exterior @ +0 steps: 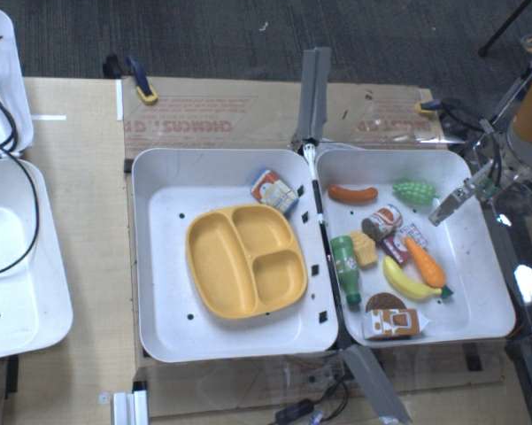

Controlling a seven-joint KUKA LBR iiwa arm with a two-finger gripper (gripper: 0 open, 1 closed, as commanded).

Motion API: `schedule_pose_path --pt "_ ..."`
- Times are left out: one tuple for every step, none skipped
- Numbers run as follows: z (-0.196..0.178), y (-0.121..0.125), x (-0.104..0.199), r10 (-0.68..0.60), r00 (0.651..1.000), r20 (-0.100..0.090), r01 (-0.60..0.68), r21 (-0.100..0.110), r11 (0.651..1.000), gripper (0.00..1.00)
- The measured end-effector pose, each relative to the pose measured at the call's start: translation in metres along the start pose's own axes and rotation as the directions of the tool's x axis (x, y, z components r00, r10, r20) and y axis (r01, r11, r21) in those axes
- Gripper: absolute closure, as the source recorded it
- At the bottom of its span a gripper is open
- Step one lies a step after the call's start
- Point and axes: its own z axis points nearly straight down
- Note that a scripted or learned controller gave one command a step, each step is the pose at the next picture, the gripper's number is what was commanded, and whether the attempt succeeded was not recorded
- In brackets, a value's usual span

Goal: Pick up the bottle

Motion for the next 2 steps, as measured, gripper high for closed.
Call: schedule_pose_path --pt "0.005 0.060 -0.030 0.020 1.000 0.001 -0.020 0.000 1.000 0.00" --pt "0.030 0.002 -0.002 0.059 0.998 0.000 -0.059 0.001 0.998 0.00"
